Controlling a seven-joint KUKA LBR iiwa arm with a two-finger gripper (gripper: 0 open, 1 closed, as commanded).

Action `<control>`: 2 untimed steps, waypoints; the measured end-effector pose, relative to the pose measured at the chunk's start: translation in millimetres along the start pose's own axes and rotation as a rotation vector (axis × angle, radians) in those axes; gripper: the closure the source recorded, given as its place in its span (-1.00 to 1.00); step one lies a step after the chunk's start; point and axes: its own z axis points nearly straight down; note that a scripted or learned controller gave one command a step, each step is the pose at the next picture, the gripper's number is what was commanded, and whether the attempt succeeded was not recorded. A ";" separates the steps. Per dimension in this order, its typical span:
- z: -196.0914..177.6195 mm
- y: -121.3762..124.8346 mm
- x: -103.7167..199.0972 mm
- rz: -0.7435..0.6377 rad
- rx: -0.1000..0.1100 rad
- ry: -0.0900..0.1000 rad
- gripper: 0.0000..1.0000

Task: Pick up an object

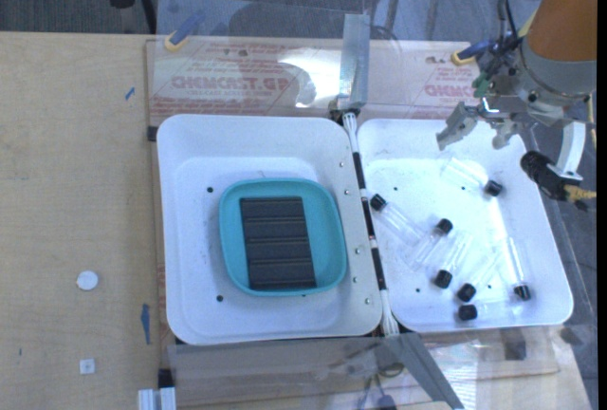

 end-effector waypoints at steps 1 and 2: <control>129.2 -38.7 21.8 -0.159 -0.012 -0.004 -1.00; 139.0 -96.5 3.2 -0.176 -0.001 0.000 -1.00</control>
